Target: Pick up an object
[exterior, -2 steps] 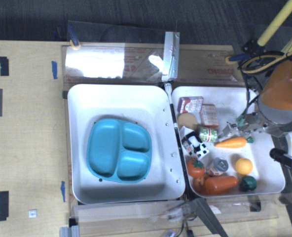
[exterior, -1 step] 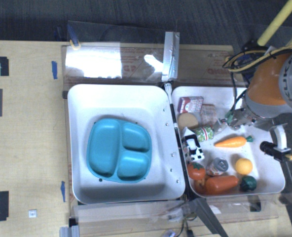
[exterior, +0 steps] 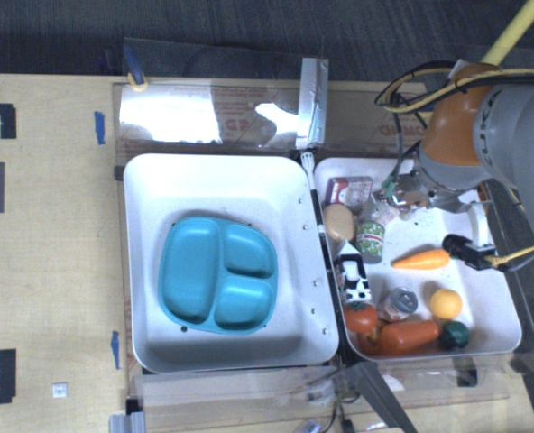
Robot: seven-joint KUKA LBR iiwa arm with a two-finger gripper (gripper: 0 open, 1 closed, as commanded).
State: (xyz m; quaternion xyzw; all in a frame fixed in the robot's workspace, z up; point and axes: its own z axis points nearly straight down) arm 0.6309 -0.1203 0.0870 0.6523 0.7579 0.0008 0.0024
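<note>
- My grey arm with the orange band (exterior: pixel 452 133) reaches in from the right, and my two-finger gripper (exterior: pixel 402 192) hangs over the far end of the right-hand shallow white bin (exterior: pixel 510 327).
- Whether the claw is released or clenched I cannot tell — wrist and cabling blur it — and I see nothing held in it.
- The likeliest pick, I judge, is the orange plastic carrot (exterior: pixel 422 260): it lies just nearer the camera than my gripper, a little toward my arm's side, on bare bin floor.
- Its long axis runs almost across the bin, left to right — so I would close across its narrow width.
- The small green-and-white can (exterior: pixel 371 239) is closer but crowded by the beige egg-shaped piece (exterior: pixel 338 223).
</note>
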